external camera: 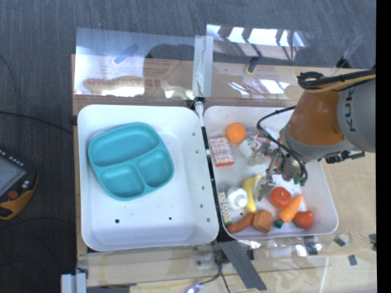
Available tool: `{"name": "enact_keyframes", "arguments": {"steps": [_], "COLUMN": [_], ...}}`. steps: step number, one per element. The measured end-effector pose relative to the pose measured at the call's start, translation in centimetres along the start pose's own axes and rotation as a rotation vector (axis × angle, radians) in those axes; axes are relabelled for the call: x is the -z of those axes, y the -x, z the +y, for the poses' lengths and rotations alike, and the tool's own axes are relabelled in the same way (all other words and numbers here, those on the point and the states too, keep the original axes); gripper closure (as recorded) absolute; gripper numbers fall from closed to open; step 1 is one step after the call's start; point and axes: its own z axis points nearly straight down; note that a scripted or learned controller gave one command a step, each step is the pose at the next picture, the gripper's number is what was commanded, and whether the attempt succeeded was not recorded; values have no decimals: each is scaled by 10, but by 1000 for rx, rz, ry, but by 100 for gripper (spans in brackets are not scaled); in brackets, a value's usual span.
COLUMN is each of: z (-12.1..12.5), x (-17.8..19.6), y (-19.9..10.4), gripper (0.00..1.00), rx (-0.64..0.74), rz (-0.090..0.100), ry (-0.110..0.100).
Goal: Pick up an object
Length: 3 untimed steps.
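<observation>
Two white bins sit side by side on the table. The left bin (183,221) holds a teal divided tray (130,160), in the left half of the frame. The right bin (327,203) is crowded with small toy foods: an orange ball (236,132) near its top, a red-and-white packet (221,151) just left of it, a yellow banana (250,191) in the middle, a red tomato (280,197), a carrot (291,208), a brown block (263,220) and a sausage (240,223) along the lower edge. The arm reaches in from the right, its orange band (314,118) above the wrist. The gripper (278,170) hangs low over the right bin, just above the tomato and right of the banana. I cannot tell whether the fingers are open or closed; nothing shows between them.
</observation>
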Motion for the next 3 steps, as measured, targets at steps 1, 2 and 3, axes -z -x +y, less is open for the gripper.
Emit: {"name": "enact_keyframes", "arguments": {"steps": [1, 2, 3], "z": [43, 49, 15], "x": [1, -1, 0], "y": [-25, 58, 10], "gripper": [0, 0, 0], "rx": [100, -180, -179], "rz": [0, 6, 4], "ry": [-1, 0, -1]}}
